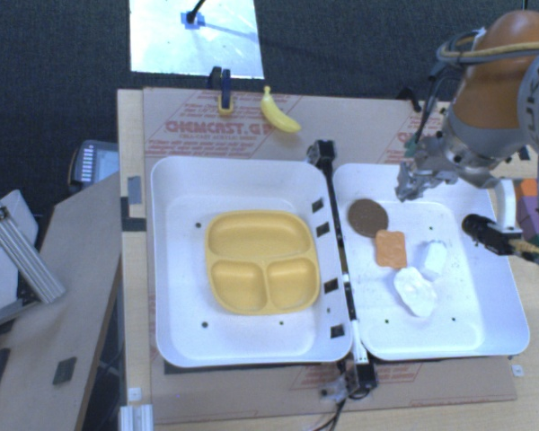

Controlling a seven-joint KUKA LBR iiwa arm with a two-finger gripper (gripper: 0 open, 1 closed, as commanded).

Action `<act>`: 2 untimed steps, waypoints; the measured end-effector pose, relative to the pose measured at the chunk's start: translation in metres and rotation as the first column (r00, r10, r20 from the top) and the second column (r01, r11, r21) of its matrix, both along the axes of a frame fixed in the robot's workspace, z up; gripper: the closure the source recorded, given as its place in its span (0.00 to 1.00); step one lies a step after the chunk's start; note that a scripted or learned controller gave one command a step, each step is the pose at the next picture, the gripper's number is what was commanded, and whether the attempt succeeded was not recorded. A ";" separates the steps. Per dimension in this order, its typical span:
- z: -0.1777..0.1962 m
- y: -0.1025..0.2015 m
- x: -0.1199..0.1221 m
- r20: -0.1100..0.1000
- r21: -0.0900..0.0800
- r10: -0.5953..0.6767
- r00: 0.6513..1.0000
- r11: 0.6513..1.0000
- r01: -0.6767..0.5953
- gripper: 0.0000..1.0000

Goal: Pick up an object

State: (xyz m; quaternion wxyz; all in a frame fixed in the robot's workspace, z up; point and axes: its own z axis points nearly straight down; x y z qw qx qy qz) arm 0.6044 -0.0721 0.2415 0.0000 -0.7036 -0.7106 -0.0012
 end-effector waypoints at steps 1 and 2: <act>0.006 0.056 -0.002 0.001 0.000 0.000 1.000 1.000 0.000 1.00; -0.010 0.102 0.000 -0.001 0.000 -0.001 1.000 1.000 0.001 1.00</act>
